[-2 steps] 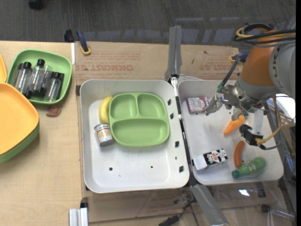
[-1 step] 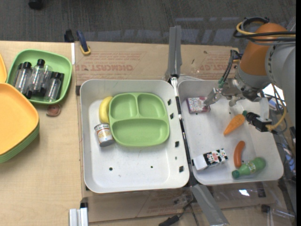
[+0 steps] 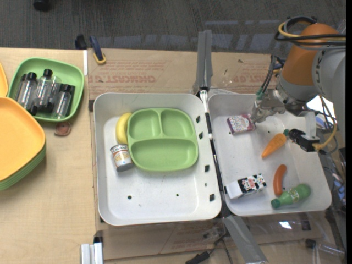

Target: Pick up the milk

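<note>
Camera view: milk (image 3: pixel 247 185) flat, long axis left-right (slightly tilted).

Two bins side by side on the worktop (image 3: pixel 137 70). Left bin (image 3: pixel 148 202): divided plate (image 3: pixel 162 139) in the middle, banana (image 3: pixel 122 126) and can (image 3: pixel 121 157) at its left edge. Right bin (image 3: pixel 242 153): milk (image 3: pixel 247 185) at the front left, sausage (image 3: pixel 279 179) and bottle (image 3: pixel 290 196) to its right, carrot (image 3: pixel 274 144) behind them, pouch (image 3: pixel 240 124) at the back left, pincer (image 3: pixel 258 113) just right of the pouch. Tray of vials (image 3: pixel 47 89) and stacked plates (image 3: pixel 19 144) far left
</note>
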Available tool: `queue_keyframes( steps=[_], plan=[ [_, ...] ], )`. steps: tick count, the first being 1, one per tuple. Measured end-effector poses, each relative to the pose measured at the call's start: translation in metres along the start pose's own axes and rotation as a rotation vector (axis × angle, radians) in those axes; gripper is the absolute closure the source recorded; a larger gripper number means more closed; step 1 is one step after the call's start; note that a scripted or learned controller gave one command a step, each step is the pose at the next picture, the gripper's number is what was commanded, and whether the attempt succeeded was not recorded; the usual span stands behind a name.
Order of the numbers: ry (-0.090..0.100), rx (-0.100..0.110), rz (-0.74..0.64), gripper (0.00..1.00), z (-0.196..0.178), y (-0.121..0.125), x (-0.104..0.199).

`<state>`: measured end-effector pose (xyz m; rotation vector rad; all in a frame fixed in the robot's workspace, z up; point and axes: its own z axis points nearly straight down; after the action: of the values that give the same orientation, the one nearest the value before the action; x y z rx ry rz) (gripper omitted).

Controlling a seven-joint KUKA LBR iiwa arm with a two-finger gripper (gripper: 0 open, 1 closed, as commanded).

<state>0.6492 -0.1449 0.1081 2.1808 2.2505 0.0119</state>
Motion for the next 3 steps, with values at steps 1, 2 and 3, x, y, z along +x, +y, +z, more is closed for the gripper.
queue_keyframes(
  steps=[1,2,3],
  plan=[
    [0.001,0.009,-0.405,1.00,-0.084,0.013,0.054],
    [0.001,0.012,-0.176,1.00,-0.042,0.010,0.017],
    [0.000,0.010,-0.244,1.00,-0.084,0.013,0.056]
  ],
)
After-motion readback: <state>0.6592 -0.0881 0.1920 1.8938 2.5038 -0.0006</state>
